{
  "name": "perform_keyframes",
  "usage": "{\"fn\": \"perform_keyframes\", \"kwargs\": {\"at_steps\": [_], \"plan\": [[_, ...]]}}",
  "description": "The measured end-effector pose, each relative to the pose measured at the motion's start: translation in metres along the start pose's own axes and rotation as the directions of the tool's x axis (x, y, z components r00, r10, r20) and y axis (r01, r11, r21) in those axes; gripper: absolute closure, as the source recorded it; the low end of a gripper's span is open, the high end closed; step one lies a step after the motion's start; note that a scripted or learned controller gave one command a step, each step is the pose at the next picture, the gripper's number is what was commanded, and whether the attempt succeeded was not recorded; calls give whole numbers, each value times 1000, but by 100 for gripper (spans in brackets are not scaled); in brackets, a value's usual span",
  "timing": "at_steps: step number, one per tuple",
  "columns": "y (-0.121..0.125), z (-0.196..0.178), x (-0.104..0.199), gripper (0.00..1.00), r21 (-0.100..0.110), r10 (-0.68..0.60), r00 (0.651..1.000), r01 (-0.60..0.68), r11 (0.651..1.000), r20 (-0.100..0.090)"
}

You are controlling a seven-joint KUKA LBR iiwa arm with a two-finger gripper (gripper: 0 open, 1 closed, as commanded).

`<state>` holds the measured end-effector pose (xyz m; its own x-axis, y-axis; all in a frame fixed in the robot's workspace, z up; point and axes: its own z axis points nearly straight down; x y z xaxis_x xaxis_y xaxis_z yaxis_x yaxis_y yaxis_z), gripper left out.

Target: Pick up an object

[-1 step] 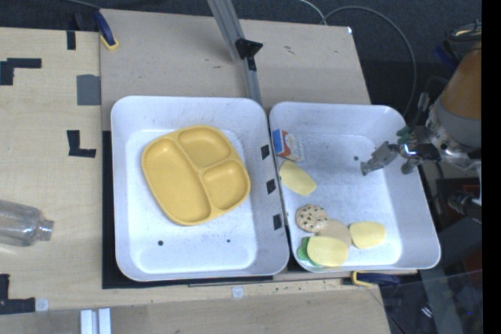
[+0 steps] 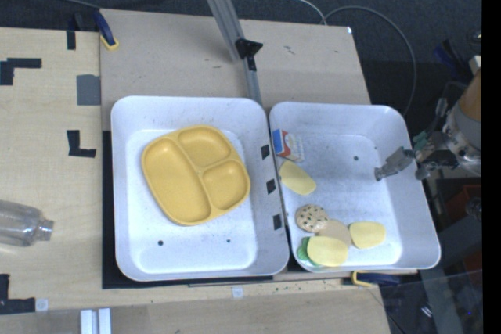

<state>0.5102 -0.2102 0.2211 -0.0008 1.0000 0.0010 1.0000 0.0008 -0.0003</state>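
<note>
Camera view: the gripper (image 2: 389, 166) hangs over the right edge of the right bin (image 2: 368, 117), reaching in from the right, with a grey finger tip pointing left and slightly toward the near side. Whether its jaws are apart or together I cannot tell; at this angle they merge into 1 dark shape, and nothing is visible between them.

The things it could pick up all sit in the right bin, toward its left and near sides. Closest in line is the pale yellow wedge (image 2: 297, 179), lying to the gripper's left across a bare stretch of bin floor, its long axis running from far-left to near-right. Nearer the viewer are a speckled cookie (image 2: 311, 217), a tan disc (image 2: 337, 230) touching it, a yellow oval (image 2: 367, 234) just right of that, and a yellow-green piece (image 2: 326, 251) overlapping a green one at the near wall. A small red and white packet (image 2: 289, 145) lies by the far-left wall.

The yellow oval looks like the shortest reach: it lies near and slightly left of the gripper, with open floor on its right side.

The left bin (image 2: 125, 117) holds a yellow divided plate (image 2: 196, 174), well apart from the arm.
</note>
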Motion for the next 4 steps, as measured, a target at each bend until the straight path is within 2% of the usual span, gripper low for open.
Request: {"fn": "perform_keyframes", "kwargs": {"at_steps": [1, 2, 3, 4], "plan": [[1, -9, 2, 100, 0, -4, 1000, 4, 1000, -2], [61, 83, 1, 100, 5, -1, 1000, 1, 1000, 1], [115, 102, 82, 100, 0, -10, 1000, 10, 1000, -3], [140, 60, 110, 100, -5, -5, 1000, 5, 1000, 0]]}}
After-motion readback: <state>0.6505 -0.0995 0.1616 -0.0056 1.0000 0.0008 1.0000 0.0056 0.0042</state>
